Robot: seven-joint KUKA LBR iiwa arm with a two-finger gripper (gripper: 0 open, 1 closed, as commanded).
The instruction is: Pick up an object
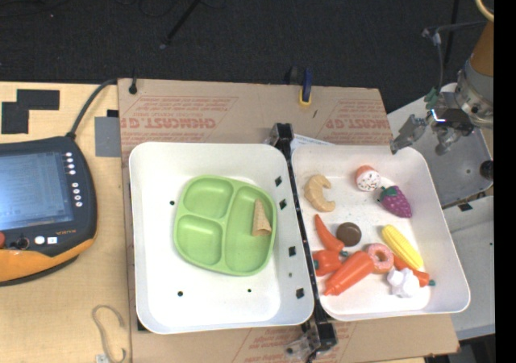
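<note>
The right bin (pixel 447 273) holds several toy foods: a tan croissant (pixel 320 193), a white and red ball (pixel 368 180), purple grapes (pixel 396 201), a brown round piece (pixel 348 233), a yellow corn cob (pixel 401 247), a pink donut (pixel 378 256), an orange carrot (pixel 349 273) and a small white piece (pixel 398 282). My gripper (pixel 424 137) hangs over the far right corner of that bin, above and right of the ball. Its fingers look spread and open, with nothing between them.
The left bin (pixel 153 273) bears a green divided plate (pixel 211 228) with a tan wedge (pixel 261 218) in its right compartment. A teach pendant (pixel 40 204) lies at the far left on the bench. Cardboard (pixel 210 115) sits under both bins.
</note>
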